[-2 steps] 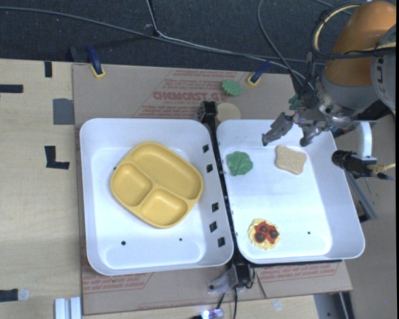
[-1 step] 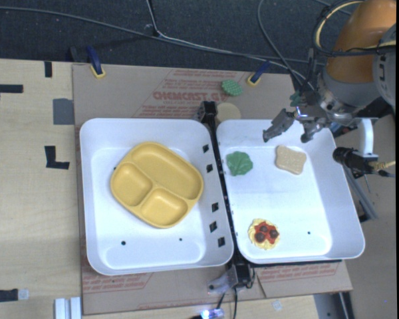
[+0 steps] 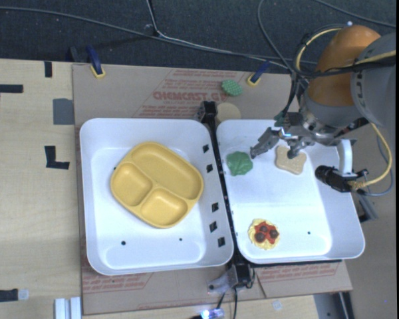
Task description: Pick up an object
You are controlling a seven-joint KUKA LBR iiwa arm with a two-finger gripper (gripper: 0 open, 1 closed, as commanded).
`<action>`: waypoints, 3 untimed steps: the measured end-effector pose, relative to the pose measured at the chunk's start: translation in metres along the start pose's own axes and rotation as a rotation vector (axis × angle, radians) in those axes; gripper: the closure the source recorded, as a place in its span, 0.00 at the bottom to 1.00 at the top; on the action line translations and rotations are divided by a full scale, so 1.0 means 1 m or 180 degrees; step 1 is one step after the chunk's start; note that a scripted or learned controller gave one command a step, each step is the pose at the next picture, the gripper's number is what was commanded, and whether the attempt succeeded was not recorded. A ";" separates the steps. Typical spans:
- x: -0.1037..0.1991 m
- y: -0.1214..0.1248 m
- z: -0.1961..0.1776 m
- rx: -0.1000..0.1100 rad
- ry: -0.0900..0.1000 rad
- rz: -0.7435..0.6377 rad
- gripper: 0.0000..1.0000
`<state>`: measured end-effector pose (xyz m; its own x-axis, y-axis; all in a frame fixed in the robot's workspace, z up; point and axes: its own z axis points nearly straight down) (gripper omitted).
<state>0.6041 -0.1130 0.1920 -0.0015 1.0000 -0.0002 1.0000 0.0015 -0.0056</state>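
From up here I make out just one piece of lettering: red print on the brown cardboard sheet (image 3: 179, 92) lying under my two bins. Along its far edge, just beyond the left bin (image 3: 93, 178), a bold red word reads roughly "CHEMCAST", with a letter or two more after it that I cannot settle. Above it runs a line of much smaller red type, too fine for me to read. More small red print sits on the same cardboard along its near edge, below the bins, and it is equally illegible. The black strips on the wooden bench (image 3: 26, 145) to the left are plain shapes, not letters.
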 end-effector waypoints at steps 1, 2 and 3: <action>0.005 -0.005 0.046 0.0001 0.0000 -0.0001 0.00; 0.009 -0.005 0.109 -0.0014 -0.0005 -0.0003 0.00; 0.009 -0.004 0.096 -0.0017 -0.0003 -0.0005 1.00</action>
<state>0.5993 -0.1043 0.0965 -0.0032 1.0000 -0.0012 1.0000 0.0032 -0.0001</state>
